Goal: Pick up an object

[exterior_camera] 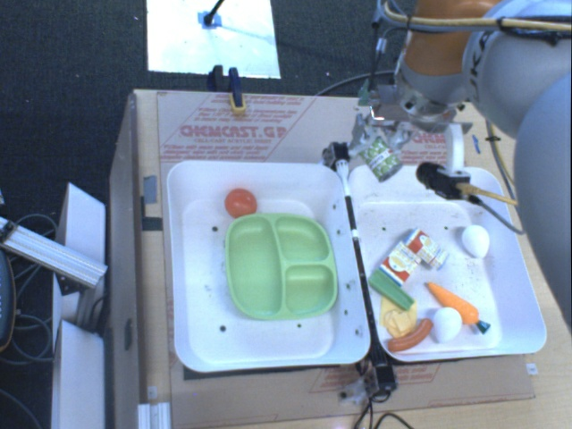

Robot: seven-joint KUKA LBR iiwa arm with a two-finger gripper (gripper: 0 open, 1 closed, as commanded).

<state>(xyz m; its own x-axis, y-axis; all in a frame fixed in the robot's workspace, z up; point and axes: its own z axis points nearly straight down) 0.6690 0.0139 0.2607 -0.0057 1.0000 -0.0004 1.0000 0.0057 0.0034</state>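
While shut, hand [382,153] gripping can [384,159]

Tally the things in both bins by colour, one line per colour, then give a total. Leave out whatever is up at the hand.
Green: 2, the divided plate and the green block
Orange or red: 3, the tomato, the carrot, the sausage
White: 2, the two eggs
Yellow: 1, the yellow piece
Multicoloured: 1, the carton
Total: 9

The gripper [382,150] hangs above the far edge of the right bin [527,315], a small green-and-white object [383,158] caught between its fingers. Below lie a carton [413,254], two eggs, a carrot [453,303] (orange, green-tipped). A green tray [279,265] fills the left bin [192,333].
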